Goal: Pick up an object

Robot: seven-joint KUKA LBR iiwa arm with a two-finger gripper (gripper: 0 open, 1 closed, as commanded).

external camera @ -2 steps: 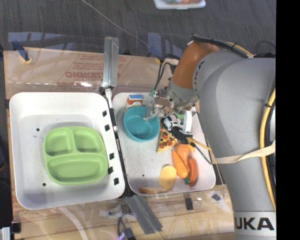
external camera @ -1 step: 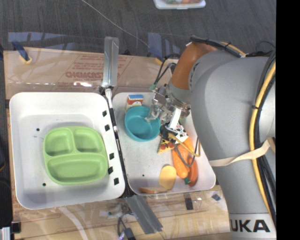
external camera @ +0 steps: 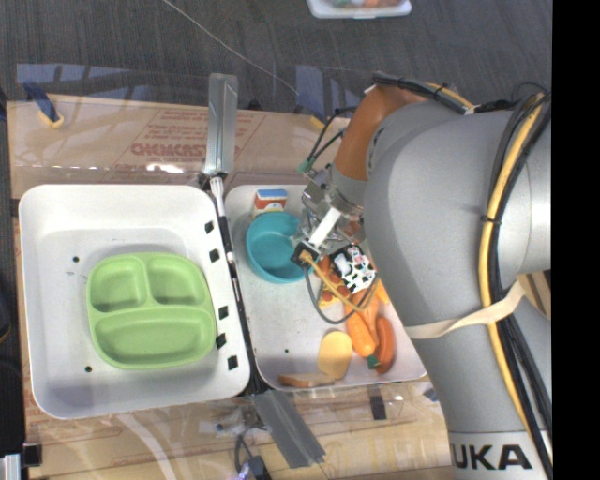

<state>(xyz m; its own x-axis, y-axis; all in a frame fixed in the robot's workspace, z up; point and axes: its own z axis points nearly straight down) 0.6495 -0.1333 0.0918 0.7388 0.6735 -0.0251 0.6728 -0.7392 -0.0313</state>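
Note:
My gripper (external camera: 323, 220) hangs over the upper part of the right bin (external camera: 281, 352), beside the right rim of a teal bowl (external camera: 274, 246). A small orange-and-white carton (external camera: 271, 199) stands at the bin's back edge, left of the gripper. Just below the gripper lie a black-and-white cow-patterned toy (external camera: 356, 269) and orange carrot-like pieces (external camera: 364, 330). A yellow rounded piece (external camera: 335, 354) and a thin orange strip (external camera: 298, 381) rest near the front edge. The arm's grey body hides the bin's right side.
The left bin (external camera: 47, 309) holds a green divided plate (external camera: 150, 310). A grey metal divider (external camera: 221, 127) stands between the two bins at the back. A white tray (external camera: 359, 7) sits on the floor at the top of the view.

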